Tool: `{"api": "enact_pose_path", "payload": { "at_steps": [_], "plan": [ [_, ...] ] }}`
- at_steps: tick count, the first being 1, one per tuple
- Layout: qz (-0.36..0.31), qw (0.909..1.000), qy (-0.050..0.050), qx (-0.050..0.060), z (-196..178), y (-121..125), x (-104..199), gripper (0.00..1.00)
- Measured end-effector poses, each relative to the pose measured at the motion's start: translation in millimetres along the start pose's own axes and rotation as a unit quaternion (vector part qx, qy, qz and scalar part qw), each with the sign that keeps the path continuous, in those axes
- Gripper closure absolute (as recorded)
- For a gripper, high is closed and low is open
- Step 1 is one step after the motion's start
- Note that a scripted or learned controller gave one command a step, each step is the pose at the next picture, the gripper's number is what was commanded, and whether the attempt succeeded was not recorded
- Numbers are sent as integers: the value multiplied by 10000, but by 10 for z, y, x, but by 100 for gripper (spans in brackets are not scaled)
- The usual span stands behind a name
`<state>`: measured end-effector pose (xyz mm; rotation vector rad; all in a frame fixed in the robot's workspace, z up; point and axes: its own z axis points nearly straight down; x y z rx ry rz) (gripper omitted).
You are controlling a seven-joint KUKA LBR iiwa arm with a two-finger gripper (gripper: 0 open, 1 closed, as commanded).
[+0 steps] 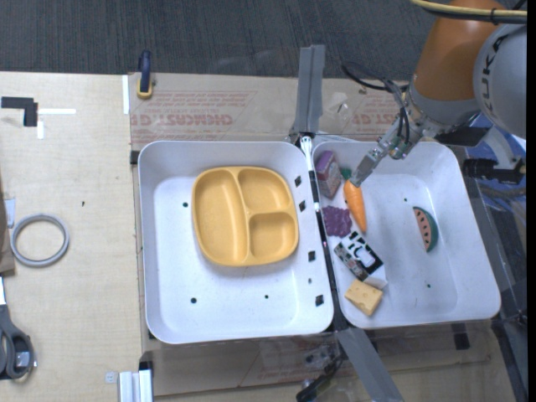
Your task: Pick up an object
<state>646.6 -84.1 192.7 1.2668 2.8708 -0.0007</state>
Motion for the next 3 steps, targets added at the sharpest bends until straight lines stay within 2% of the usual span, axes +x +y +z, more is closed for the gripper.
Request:
{"api": "enact_pose_path", "payload": {
  "at_steps": [1, 2, 3],
  "plan": [
    [525, 9986, 5, 7, -717, -133, 376, 0],
    [960, 9954, 11, 10, 928, -551, -20, 0],
    [2517, 9678, 5, 11, 1004, -239, -379, 0]
  ]
}}
